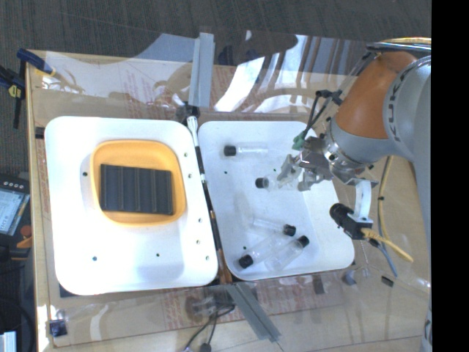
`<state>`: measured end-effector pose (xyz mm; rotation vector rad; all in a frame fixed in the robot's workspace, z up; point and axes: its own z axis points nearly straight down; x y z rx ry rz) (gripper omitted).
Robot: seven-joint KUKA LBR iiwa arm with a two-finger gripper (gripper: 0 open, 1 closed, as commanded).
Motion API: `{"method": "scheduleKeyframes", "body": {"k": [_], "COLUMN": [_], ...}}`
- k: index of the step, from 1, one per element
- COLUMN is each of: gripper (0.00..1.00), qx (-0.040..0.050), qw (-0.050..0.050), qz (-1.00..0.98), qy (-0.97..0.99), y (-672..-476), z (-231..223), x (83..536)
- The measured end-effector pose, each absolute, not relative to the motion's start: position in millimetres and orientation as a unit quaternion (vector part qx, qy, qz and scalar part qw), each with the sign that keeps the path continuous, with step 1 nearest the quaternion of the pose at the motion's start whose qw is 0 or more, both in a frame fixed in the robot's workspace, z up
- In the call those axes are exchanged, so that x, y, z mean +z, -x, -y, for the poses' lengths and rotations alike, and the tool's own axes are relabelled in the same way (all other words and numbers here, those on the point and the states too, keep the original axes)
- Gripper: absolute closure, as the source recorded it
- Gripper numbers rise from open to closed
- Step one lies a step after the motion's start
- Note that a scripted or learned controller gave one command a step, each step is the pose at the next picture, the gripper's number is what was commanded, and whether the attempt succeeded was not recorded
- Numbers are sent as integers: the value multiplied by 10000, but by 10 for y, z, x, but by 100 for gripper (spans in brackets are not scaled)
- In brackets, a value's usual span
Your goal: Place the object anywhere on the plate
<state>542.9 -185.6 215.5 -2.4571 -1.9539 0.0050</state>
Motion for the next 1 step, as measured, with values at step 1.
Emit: {"method": "scheduleKeyframes", "body": {"k": [1], "gripper": [100], "qx": [5], "qw": [10], "qz": [6585], "qy": [7526], "y": [-5366], "z": [1105], "x": [2555]}}
